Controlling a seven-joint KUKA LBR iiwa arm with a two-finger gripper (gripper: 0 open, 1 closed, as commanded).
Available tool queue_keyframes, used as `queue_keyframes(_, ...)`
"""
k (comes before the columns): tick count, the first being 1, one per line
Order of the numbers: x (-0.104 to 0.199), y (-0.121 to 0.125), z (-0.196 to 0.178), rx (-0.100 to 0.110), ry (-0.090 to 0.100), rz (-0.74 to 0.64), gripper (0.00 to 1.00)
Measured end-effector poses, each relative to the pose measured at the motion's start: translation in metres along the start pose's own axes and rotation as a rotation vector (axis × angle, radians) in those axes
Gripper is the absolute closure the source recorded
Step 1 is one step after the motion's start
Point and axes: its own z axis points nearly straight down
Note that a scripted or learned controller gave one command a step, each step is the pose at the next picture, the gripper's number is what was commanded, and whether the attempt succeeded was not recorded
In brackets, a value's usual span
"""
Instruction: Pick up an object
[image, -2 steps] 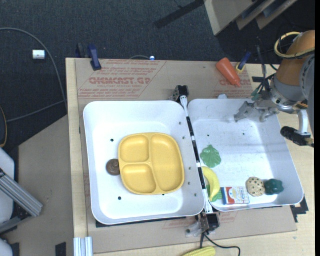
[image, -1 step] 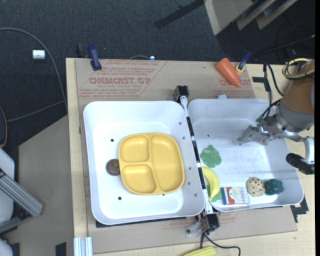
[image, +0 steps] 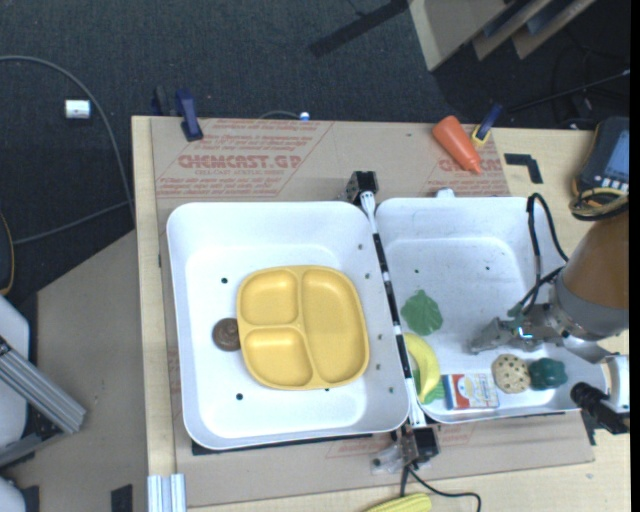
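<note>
- Objects to pick from lie in the right bin (image: 455, 225): a green piece (image: 422, 312), a banana (image: 424, 366), a small carton (image: 468, 391), a cookie (image: 511, 373) and a teal piece (image: 547, 374). None of them is lifted; all rest on the bin floor, so the pick is not done yet.
- Going from the left: the left bin (image: 200, 300) holds a yellow divided plate (image: 300, 326), with a brown round thing (image: 227, 334) touching its left edge.
- On the brown board behind the bins, red printing reads about "CHEMCAST GP"; the smaller lines below it are too small to read.
- An orange carrot-shaped thing (image: 457, 144) lies on the board behind the right bin.
- The small carton has a red, white and blue label, but I cannot read any word on it.
- The gripper (image: 512, 334) is low in the right bin, just above the cookie and close to the teal piece. Its fingers seem spread apart, and nothing is seen between them.
- In my judgement, what is left is to come down on one object (the cookie is the nearest), close on it and raise it.
</note>
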Motion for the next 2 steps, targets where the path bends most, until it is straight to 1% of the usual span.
queue_keyframes(1,0.032,0.103,-0.036,-0.003,0.000,-0.003,0.00)
queue_keyframes(2,0.088,0.080,-0.001,-0.001,0.000,-0.002,0.00)
